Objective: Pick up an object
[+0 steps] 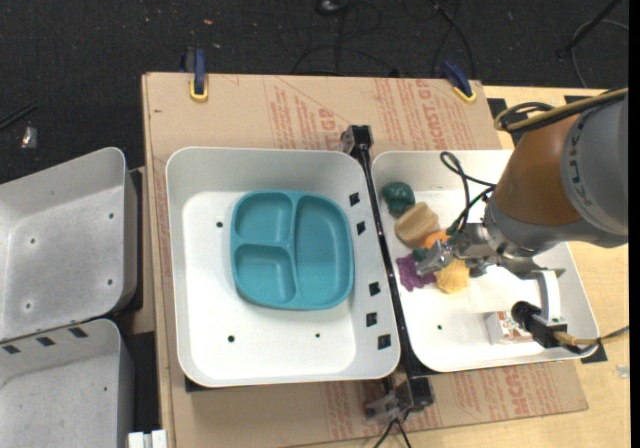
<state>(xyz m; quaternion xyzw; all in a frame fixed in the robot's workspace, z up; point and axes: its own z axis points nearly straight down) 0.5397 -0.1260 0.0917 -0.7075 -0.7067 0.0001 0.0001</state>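
1. Yellow object [453,278]: lying in the right bin [570,336], touching or just under the gripper [443,258], at about five o'clock from its tip. Rounded, no clear long axis.
2. Gripper state: cannot tell, tip crowded among the pile.
3. Purple piece [411,272] just beside, at nine o'clock from the yellow object; tan block [416,224] at eleven o'clock.
4. Dark green lump [398,197] farther off at eleven o'clock.
5. Likely a short descent only, no sideways reach needed.
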